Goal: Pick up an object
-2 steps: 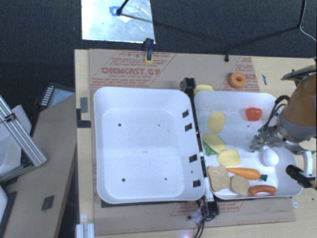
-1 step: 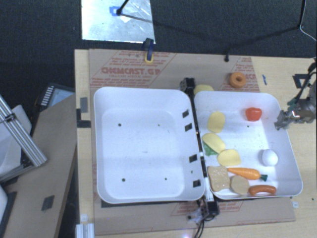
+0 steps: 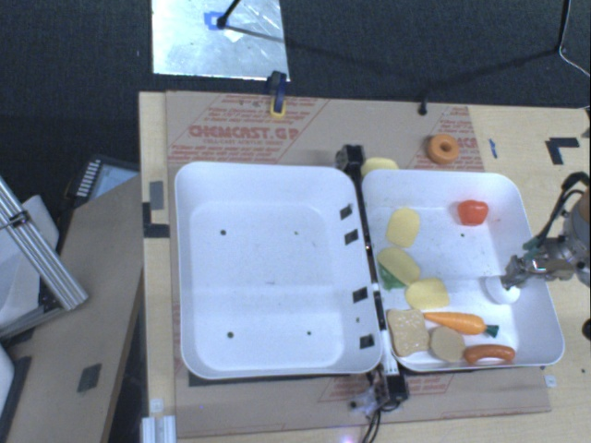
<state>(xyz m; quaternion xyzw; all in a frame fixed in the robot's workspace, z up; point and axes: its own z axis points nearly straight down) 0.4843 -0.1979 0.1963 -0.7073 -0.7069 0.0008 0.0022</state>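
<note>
While nothing is lifted yet, these lines give the state of things.

Progress: by my reading the pick is not done; no object sits between the fingers, and reaching, closing and lifting are all left.

Gripper (image 3: 513, 281): at the right edge of the right bin, low over its floor, with a small white object (image 3: 504, 292) just beside its tips.

Claw state: too small and blurred to tell whether apart or together.

Right bin (image 3: 503, 187): holds the candidates. A red piece (image 3: 473, 212) lies far right; a pale yellow piece (image 3: 403, 227), a yellow-green piece (image 3: 399, 266) and another yellow piece (image 3: 428, 294) run down the left side; a toast slice (image 3: 407, 331), a carrot (image 3: 454, 321), a tan round piece (image 3: 447, 344) and a sausage (image 3: 489, 353) crowd the near edge.

Left bin (image 3: 268, 266): bare white floor.

Outside the bins: a doughnut (image 3: 443, 149) on the bench, far right, and a yellow object (image 3: 379, 166) touching the right bin's far rim.

Nearest target: likely the white object.
</note>
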